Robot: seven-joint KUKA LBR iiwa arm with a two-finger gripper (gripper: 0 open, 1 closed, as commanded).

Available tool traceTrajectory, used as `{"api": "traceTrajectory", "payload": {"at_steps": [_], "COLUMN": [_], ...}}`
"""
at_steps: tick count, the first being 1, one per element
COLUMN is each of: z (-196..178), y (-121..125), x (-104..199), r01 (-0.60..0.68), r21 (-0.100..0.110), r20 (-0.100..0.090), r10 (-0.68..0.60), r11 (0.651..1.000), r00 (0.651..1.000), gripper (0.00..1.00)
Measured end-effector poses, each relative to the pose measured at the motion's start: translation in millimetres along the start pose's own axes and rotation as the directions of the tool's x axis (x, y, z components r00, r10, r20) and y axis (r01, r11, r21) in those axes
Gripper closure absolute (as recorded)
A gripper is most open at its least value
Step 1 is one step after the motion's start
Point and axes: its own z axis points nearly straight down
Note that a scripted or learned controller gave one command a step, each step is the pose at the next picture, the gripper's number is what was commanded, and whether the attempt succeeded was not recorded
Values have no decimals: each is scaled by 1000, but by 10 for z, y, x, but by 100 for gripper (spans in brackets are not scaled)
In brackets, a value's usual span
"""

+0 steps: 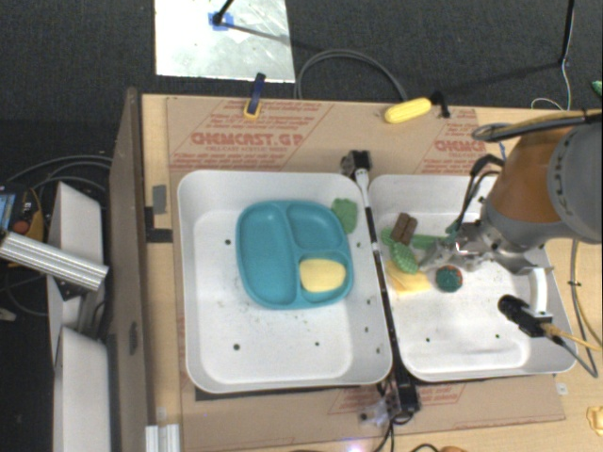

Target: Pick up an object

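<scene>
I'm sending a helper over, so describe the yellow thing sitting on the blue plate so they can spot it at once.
Start at the left white bin and find the blue divided plate in it. In the plate's lower right compartment lies the yellow lump, pale, rounded, and the plate's sole item.

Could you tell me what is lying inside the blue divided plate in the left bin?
A pale yellow item lies in the lower right compartment of the blue divided plate. The other compartments look bare. Whatever sits under the yellow item is covered.

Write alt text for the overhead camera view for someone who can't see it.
A grey robot arm reaches from the right into the right bin, its hand over small toys. The left bin holds a blue divided plate with a yellow item on it.
</scene>
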Motion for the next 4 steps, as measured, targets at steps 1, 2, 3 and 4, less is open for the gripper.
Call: {"api": "traceTrajectory", "payload": {"at_steps": [1, 2, 3, 4], "z": [-12, -110, -8, -30], "y": [-439, 171, -528, 54], "x": [75, -373, -191, -547], "r01": [-7, -4, -8, -2], "r21": [1, -11, 3, -9], "r20": [2, 7, 1, 7], "r10": [7, 4, 8, 2], "r11": [1000, 1000, 1000, 1000], "r00": [1000, 1000, 1000, 1000], "gripper": [0, 0, 0, 0]}}
